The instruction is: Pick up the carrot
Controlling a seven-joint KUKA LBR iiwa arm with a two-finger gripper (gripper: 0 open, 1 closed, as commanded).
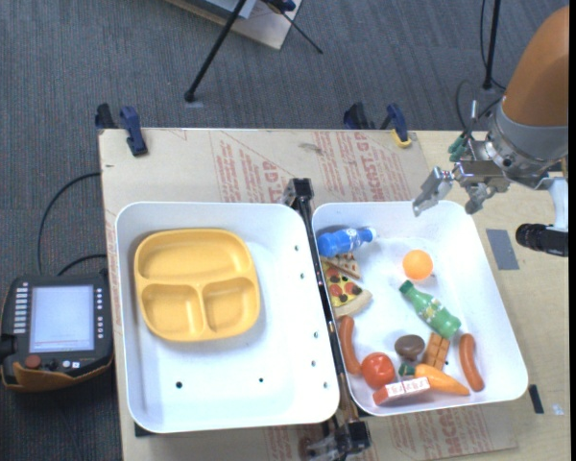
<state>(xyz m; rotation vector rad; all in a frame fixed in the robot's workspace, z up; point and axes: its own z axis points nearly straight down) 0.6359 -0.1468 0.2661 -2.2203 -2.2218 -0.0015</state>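
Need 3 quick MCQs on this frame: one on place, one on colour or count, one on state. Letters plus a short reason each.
1. Where does the carrot lie?
A. On the yellow tray
B. Near corner of the right bin
C. On the bench outside the bins

2. What colour is the divided tray in the left bin?
A. Yellow
B. Blue
C. Green

3. How does the gripper stand to the carrot?
A. Holding it
B. Touching it
C. Well apart, over the right bin's far edge

Answers: 1 B, it lies beside the tomato and sausage. 2 A, plainly yellow. 3 C, the gripper sits at the far rim, the carrot at the near end.
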